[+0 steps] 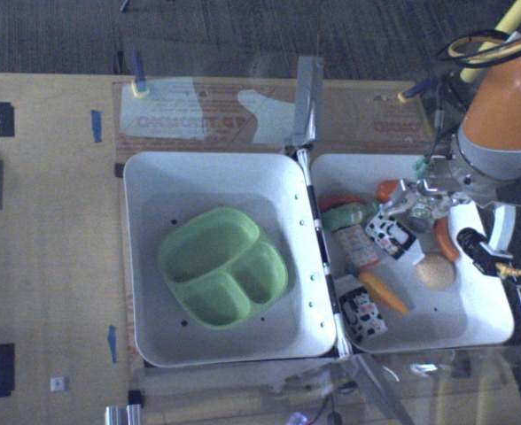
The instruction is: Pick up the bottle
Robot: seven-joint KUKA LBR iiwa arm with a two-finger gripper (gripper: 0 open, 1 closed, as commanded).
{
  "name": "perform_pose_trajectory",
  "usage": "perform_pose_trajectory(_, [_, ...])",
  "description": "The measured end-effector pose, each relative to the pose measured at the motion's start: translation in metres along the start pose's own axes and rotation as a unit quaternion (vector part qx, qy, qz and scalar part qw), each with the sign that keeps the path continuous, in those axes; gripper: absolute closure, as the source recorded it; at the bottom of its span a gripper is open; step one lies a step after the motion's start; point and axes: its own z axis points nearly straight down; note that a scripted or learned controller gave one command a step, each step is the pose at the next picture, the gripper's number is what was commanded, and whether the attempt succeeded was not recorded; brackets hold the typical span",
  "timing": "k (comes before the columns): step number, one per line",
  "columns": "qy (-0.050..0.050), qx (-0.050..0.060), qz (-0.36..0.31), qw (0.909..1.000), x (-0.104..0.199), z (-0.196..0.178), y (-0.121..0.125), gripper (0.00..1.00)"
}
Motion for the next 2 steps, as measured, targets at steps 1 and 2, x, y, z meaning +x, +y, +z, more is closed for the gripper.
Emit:
perform_pose_trajectory(1, [-0.001, -0.006, -0.065, 0.9979, 0.018, 0.100, 0.008, 0.00])
perform_pose_trajectory(2, [0.002, -0.010, 0.167, 0.9859, -0.019, 0.110, 0.005, 0.00])
